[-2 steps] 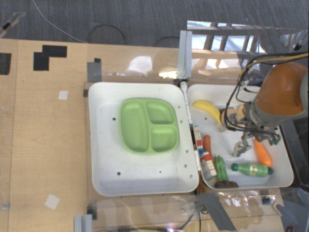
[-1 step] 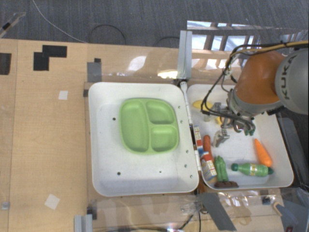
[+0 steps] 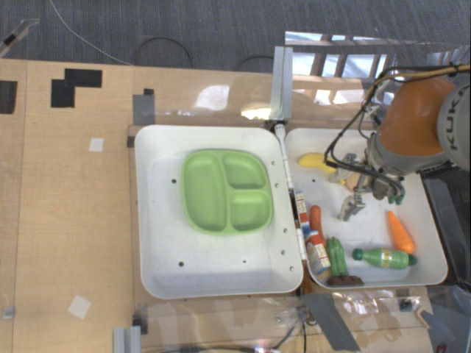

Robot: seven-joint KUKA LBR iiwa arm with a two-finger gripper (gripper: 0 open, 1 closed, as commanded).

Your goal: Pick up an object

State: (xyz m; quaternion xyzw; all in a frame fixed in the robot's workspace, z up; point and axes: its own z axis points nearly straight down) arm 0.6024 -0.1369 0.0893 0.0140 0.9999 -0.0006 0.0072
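My gripper hangs over the middle of the right bin, above bare white floor, and nothing shows in its grasp. A yellow banana lies up and to its left. An orange-red sausage lies to its left, with a red and white tube and a green pickle-like piece below that. To the gripper's lower right are a carrot and a green bottle with a yellow label. A small brown item sits at the bin's front edge.
The left bin holds a green divided plate. A raised divider separates the two bins. The arm's orange band and cables hang over the right bin's back right part.
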